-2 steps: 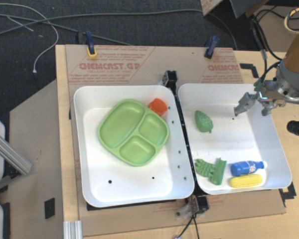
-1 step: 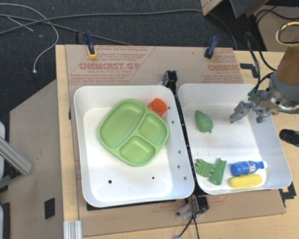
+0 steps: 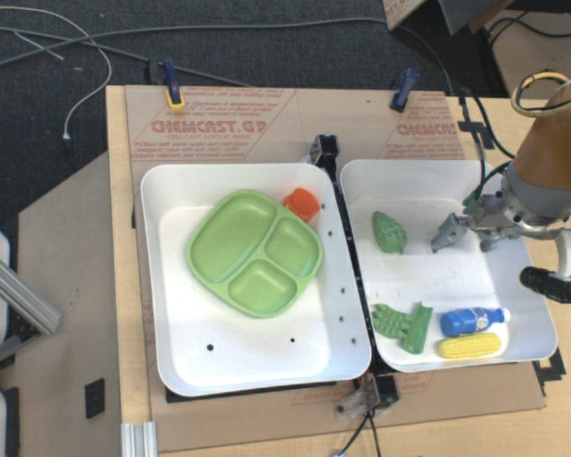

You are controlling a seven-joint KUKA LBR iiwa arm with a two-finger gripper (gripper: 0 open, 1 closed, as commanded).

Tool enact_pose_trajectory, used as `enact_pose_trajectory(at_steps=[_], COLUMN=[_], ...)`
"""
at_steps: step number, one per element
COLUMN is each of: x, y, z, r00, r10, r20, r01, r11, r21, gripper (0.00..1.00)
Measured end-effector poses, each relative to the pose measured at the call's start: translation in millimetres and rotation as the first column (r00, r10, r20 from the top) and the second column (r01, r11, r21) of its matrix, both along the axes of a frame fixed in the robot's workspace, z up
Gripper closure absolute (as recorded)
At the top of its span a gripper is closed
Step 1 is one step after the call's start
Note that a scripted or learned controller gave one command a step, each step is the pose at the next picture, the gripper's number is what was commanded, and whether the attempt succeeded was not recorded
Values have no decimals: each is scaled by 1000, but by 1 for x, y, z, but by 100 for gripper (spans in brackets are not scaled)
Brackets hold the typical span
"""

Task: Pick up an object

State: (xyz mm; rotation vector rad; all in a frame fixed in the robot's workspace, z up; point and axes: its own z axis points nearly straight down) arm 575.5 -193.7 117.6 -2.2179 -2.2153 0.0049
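In the right bin (image 3: 514, 350), my gripper (image 3: 467, 239) hangs over the bin's upper right part, its fingers open with nothing between them. A green leafy toy (image 3: 389, 231) lies just left of the left finger (image 3: 446, 234), apart from it. Along the bin's front edge sit a flat green toy piece (image 3: 403, 324), a blue bottle (image 3: 473, 321) and a yellow corn cob (image 3: 471, 347). The left bin (image 3: 171, 350) holds a green divided plate (image 3: 255, 252) with an orange object (image 3: 303, 203) at its upper right rim.
The two bins meet at a black clamp strip (image 3: 347, 255). The arm's orange band (image 3: 555, 150) rises at the right edge. A black knob (image 3: 550, 283) sticks out by the right bin's right wall. Brown cardboard (image 3: 266, 122) lies under both bins.
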Motion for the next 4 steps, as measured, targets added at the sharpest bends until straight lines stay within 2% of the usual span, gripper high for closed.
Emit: enact_pose_trajectory(at_steps=[1, 3, 4], x=[2, 5, 6], y=[0, -1, -1], z=[15, 144, 163], r00=[1000, 1000, 1000], r10=[1, 2, 2], r20=[8, 17, 11], r01=[-1, -2, -2], r11=[1000, 1000, 1000], r21=[-2, -6, -4], gripper=[100, 100, 100])
